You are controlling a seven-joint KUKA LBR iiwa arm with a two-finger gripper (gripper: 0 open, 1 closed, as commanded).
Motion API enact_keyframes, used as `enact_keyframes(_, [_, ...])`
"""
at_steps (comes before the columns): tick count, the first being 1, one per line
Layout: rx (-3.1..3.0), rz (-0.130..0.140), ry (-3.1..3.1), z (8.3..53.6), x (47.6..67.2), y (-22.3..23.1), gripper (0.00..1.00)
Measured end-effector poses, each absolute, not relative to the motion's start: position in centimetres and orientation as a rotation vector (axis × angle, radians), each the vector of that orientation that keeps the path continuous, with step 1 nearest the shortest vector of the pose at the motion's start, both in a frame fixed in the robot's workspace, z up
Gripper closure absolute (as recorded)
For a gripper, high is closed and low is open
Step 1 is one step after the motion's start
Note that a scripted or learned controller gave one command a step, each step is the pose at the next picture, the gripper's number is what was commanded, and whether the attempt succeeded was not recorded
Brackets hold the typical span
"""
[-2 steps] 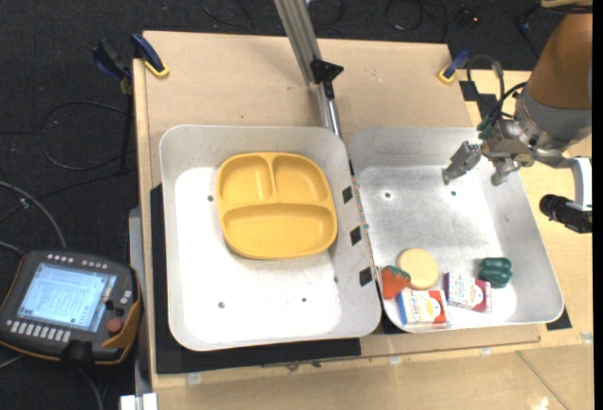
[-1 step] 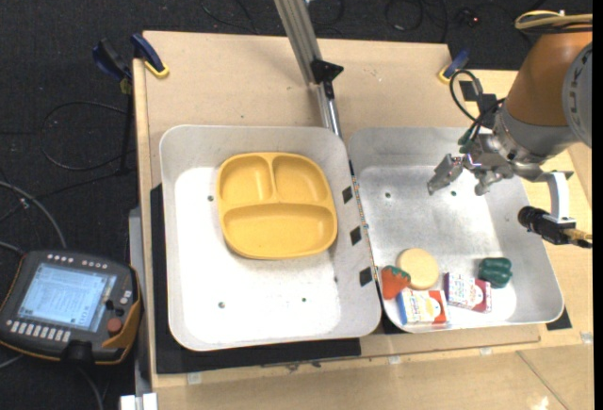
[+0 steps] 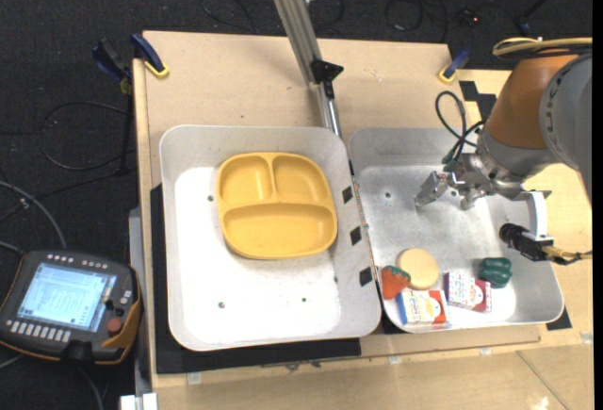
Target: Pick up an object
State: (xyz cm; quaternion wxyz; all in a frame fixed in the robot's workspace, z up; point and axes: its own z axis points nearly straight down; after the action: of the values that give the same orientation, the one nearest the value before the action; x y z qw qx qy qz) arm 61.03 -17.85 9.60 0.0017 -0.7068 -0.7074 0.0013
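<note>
My gripper point(image 3: 448, 193) hovers over the bare upper middle of the right bin point(image 3: 396, 168), its two fingers spread open with nothing between them. Toward the bin's front edge lie a round tan bun point(image 3: 418, 267), a red and orange toy fruit point(image 3: 393, 282), a small carton point(image 3: 423, 307), a red and white packet point(image 3: 468, 291) and a green object point(image 3: 495, 270). All of them sit well below the gripper in the view, apart from it.
A yellow divided plate point(image 3: 278, 207) rests in the left bin point(image 3: 188, 304). A metal pole point(image 3: 294, 8) slants up from between the bins. The arm point(image 3: 542, 106) enters from the right. A teach pendant point(image 3: 66, 300) lies off the bench at lower left.
</note>
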Motion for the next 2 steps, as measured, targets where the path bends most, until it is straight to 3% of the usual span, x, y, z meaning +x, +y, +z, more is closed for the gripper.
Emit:
enact_keyframes(1, [-2.222, -0.001, -2.223, 11.0, 61.2, -17.9, 1.0])
enact_keyframes(2, [-2.222, -0.006, -2.23, 17.3, 61.7, -17.4, 1.0])
